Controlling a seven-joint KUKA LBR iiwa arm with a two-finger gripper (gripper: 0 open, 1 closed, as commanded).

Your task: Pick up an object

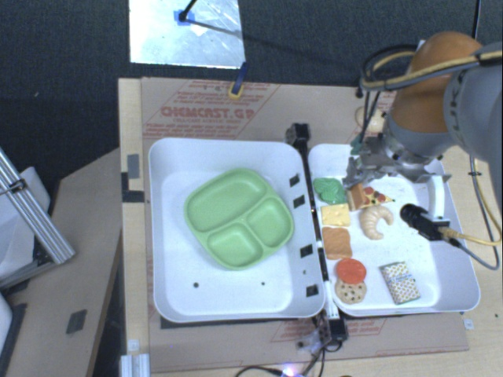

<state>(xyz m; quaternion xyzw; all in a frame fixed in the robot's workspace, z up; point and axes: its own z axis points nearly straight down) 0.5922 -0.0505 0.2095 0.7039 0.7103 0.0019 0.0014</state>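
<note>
The gripper (363, 185) is down in the right bin (460, 289), at the upper middle of that bin, directly over a small pizza-slice toy (369, 198) with a tan crust and red dots; this looks like the object being tried for. Whether the claw is spread or pressed together cannot be told, since the wrist hides it. The slice looks like a light, stiff plastic play-food piece, flat and smooth, so it may slip; a hold across its narrow sides, low near the bin floor, seems the safest. It lies crowded: a croissant toy (376, 221) touches or nearly touches it on the lower right, a green leafy piece (329, 188) sits just to its left, and a yellow cheese square (335, 214) lies just below that. Further down the frame come a toast slice (337, 243), a red tomato disc (351, 271), a chocolate-chip cookie (350, 291) and a patterned grey packet (400, 281). A black cylinder with a cable (420, 221) hangs over the bin's right half. In the left bin (169, 289), well apart, rests a green divided plate (237, 218).
</note>
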